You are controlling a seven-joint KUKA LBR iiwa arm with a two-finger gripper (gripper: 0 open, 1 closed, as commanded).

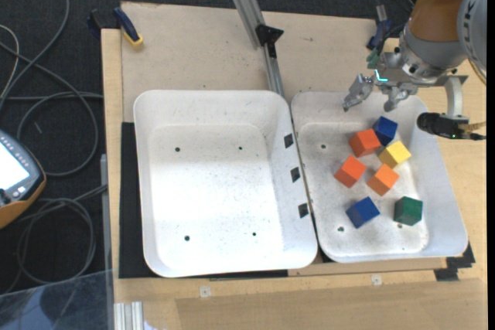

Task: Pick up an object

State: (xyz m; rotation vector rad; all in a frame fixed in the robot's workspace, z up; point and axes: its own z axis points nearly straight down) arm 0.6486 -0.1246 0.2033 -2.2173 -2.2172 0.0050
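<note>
My gripper (377, 96) hangs over the far edge of the right bin (332, 239), its two metal fingers spread apart with nothing between them, so it is open and carrying nothing. Just below it, toward the near side of the bench, sits the cluster I could pick from. Nearest is the blue cube (385, 127), almost directly under my right finger, and touching it on the left is an orange cube (364, 141). A yellow cube (396, 154) lies just past the blue one. Farther out are two more orange cubes (350, 170) and (383, 179), then a second blue cube (362, 211) and a green cube (408, 209), well apart from me at the near end of the bin. The coming move, as I judge it, turns on dropping down and slightly nearward onto the first blue cube; it is squarish, with no long axis to line up with. The neighbours press close, which may crowd my fingers. My wrist hides the bin's far right corner, and the fingertips are small and hard to read.
</note>
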